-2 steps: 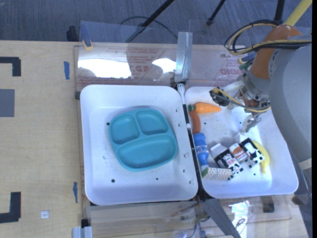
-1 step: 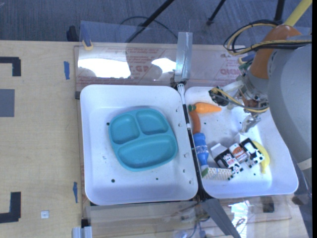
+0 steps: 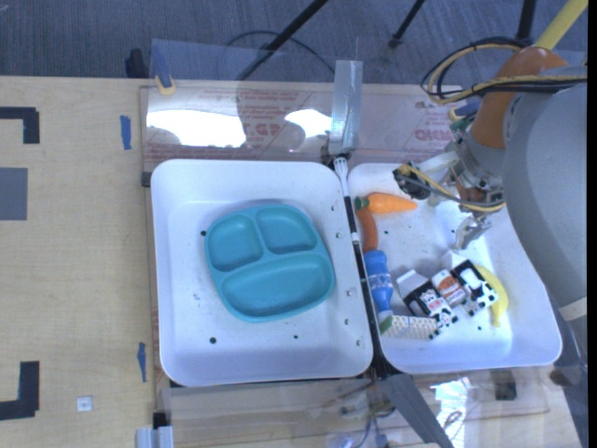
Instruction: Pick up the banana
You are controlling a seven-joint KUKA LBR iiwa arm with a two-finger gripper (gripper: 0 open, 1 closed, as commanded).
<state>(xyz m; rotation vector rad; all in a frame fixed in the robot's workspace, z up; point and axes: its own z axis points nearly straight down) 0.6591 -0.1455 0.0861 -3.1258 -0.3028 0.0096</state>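
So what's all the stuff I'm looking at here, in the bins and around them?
White bins: two, side by side on the bench.
Divided plate: one, blue, middle of the left bin.
Carrot: one, orange, top of the right bin.
Bottle: one, blue, along the right bin's left wall.
Banana: one, yellow, right bin, partly under the small boxes.
Small boxes: a few, black, white and orange, clustered in the right bin; exact count unclear.
Arm: one, grey with an orange band, reaching in from the right.
Gripper: one, above the right bin, up from the banana.
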